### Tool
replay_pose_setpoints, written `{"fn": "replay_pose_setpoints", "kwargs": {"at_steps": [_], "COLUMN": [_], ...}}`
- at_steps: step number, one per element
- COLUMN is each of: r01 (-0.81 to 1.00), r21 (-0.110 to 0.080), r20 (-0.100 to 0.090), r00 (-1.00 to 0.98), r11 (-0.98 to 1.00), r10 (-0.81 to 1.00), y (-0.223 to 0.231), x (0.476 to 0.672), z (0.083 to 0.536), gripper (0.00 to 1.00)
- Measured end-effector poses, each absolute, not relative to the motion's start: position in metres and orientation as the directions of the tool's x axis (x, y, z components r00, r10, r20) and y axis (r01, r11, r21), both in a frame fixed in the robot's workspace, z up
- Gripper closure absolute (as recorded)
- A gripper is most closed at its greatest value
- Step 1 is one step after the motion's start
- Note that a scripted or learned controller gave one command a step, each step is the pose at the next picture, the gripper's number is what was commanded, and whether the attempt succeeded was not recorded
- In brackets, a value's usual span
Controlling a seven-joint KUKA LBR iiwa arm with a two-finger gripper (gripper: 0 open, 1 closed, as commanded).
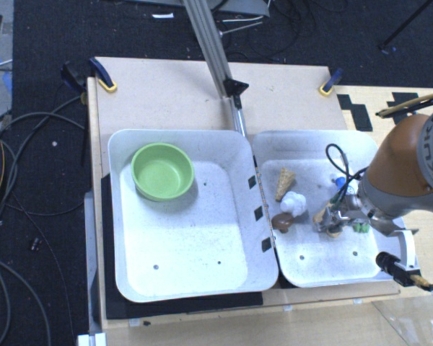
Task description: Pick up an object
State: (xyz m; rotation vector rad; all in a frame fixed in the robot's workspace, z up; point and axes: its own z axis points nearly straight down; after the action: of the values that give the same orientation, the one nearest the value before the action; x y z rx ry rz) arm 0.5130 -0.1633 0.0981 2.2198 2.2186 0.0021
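My gripper [330,222] hangs low over the middle of the right bin [325,272], reaching in from the right under the orange-banded wrist. Its tip sits down among small objects, with a green piece [360,227] just to its right. Left of it lie a white lumpy object [294,203], a brown rounded object [281,222] and a tan cone [284,184]. A blue piece [339,182] shows just above the gripper by the black cable.
A green bowl [162,171] sits in the far left corner of the left bin [180,265]. A grey metal pole [211,38] slants down to the ridge between the bins. Clamps [101,78] hold the board's far corners.
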Motion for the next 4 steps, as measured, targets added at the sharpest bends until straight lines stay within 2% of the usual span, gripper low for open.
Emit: {"fn": "replay_pose_setpoints", "kwargs": {"at_steps": [1,2,3,4], "r01": [1.0,1.0,1.0,1.0], "r21": [0.004,0.003,0.003,-0.004], "r20": [-0.003,-0.002,-0.002,0.002], "r00": [-0.001,-0.005,-0.005,-0.008], "r11": [0.001,0.005,0.005,0.008], "r10": [1.0,1.0,1.0,1.0], "y": [-0.163,-0.159,-0.158,-0.111], "x": [0.514,0.524,0.526,0.523], "z": [0.107,0.163,0.205,0.201], "gripper": [1.0,1.0,1.0,1.0]}}
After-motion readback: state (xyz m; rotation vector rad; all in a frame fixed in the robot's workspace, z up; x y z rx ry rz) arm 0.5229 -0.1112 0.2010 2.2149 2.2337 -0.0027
